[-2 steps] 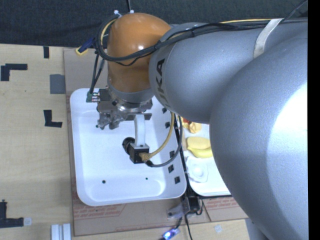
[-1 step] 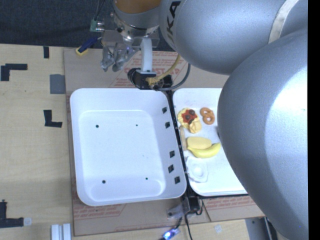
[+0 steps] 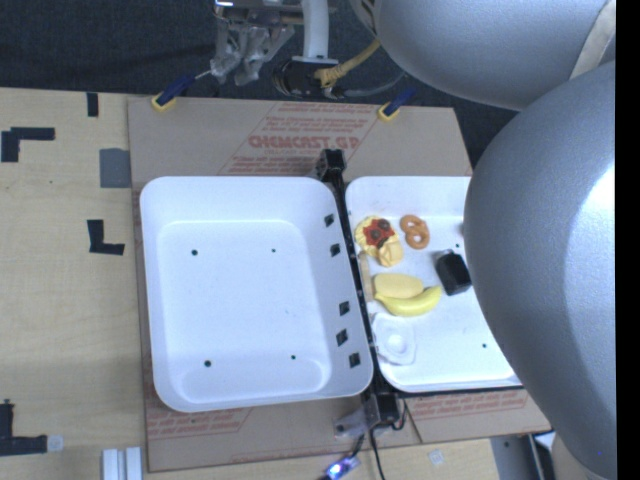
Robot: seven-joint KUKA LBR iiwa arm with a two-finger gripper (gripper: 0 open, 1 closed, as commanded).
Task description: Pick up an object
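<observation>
Counts: I am seeing two shallow white plastic bins side by side, the left bin [image 3: 150,268] and the right bin [image 3: 440,353], both sitting on one brown cardboard sheet [image 3: 300,143]. Two blue-and-yellow clamps [image 3: 172,92] are pinning that sheet's far corners.

In the right bin I am counting six small items:
- one yellow wedge with a red and dark top [image 3: 378,236]
- one brown pretzel-shaped piece [image 3: 414,231]
- one black block [image 3: 452,272]
- one yellow toy banana [image 3: 410,303]
- one pale yellow lump [image 3: 396,285]
- one small white piece [image 3: 395,346], hard to make out against the bin floor

Arm pose: the grey arm [image 3: 540,268] is reaching in from the view's right, and its bulk is covering the right bin's outer side. The two-finger gripper [image 3: 240,56] is hanging past the far edge of the cardboard, pointing downward. One yellow cable [image 3: 345,66] is looping just beside it. I cannot tell how the jaws are standing, and nothing is showing between them.

Task objects: all six are lying well apart from the jaws, nearer the camera and toward the view's right of them. The wedge and pretzel piece are lying closest to the jaws and the white piece farthest. The banana is curving upward at its tip and touching the pale lump. The black block is lying tilted, just beside the banana's tip.
</observation>
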